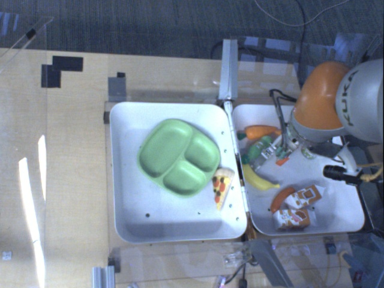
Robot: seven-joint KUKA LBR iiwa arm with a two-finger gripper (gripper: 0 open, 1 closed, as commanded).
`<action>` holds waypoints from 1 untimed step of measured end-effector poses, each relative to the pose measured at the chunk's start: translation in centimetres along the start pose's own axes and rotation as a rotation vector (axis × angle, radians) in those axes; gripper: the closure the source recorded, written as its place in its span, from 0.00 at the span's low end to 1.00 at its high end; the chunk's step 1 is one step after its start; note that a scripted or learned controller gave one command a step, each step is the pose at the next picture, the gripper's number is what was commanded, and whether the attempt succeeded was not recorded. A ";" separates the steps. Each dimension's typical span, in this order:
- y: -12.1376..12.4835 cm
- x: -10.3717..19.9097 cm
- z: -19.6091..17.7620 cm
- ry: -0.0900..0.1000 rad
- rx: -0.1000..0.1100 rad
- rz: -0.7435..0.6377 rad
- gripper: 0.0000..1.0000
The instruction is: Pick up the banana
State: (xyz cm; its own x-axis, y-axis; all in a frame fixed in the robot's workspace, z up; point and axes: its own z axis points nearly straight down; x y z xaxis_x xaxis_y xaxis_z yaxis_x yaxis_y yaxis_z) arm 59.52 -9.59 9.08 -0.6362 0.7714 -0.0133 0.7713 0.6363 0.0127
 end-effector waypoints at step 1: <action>-0.7 1.1 -0.1 0.000 -0.002 -0.286 0.00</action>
State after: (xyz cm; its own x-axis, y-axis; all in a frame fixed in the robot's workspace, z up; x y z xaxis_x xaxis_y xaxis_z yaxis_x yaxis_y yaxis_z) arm 58.30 -9.23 9.11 -0.8280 0.5604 -0.0170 0.5603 0.8282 0.0101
